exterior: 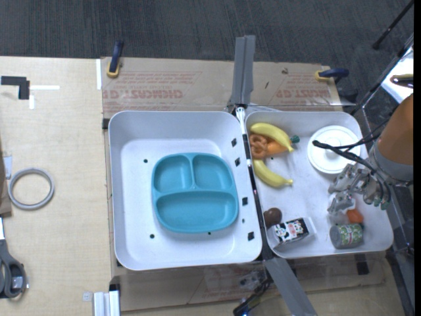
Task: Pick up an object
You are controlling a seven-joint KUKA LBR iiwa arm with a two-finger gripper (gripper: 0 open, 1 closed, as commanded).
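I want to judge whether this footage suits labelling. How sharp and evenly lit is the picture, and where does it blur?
Camera view: light is even and soft, with faint shadows around the blue plate; bananas and the can read sharp; the gripper is smeared and cluttered, its detail hard to tell.

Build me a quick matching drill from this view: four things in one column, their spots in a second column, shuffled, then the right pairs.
Things:
1. blue divided plastic plate
2. round white plate
3. black-and-white cow-print carton
4. grey roll of tape

Places:
A. right bin, far side
B. on the wooden bench, left of the bins
C. middle of the left bin
D. right bin, near edge

Pairs: 1-C, 2-A, 3-D, 4-B
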